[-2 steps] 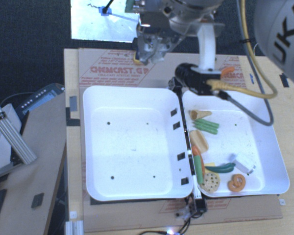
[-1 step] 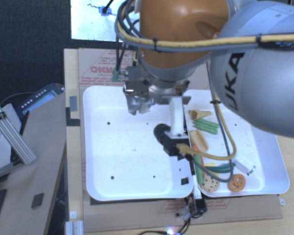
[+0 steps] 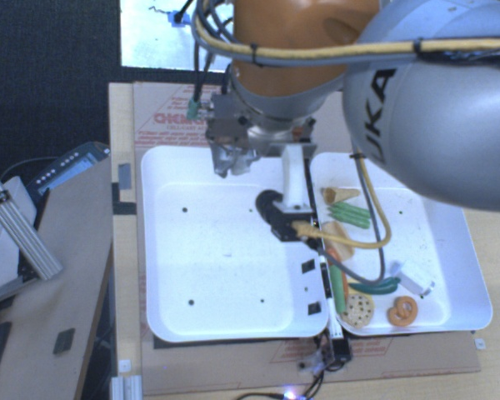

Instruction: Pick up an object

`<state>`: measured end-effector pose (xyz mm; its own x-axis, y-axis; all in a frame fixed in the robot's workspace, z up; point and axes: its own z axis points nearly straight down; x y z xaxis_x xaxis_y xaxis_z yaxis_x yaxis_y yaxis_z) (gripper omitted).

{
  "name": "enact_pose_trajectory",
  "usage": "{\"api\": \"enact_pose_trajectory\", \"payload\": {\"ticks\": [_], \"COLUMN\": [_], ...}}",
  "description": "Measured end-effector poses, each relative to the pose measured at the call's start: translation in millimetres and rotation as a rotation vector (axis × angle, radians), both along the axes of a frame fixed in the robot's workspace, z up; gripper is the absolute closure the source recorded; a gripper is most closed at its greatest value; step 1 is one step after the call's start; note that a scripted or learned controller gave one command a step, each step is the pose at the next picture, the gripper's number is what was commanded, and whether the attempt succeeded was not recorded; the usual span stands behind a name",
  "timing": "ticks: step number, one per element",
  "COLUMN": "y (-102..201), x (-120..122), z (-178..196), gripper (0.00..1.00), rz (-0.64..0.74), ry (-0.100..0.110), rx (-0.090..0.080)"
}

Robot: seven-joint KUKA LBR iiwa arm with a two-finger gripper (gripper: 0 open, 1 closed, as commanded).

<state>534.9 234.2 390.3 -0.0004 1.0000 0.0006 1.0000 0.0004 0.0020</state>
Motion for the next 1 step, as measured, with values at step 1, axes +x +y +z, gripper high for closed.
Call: {"api": "enact_pose_trajectory", "payload": {"ticks": [1], "y": [0.1], "x": [-45.5], "z": [155.0], "gripper": [1.00], "rz": [0.007], "ry": [-0.016], "rx": [0.010]}}
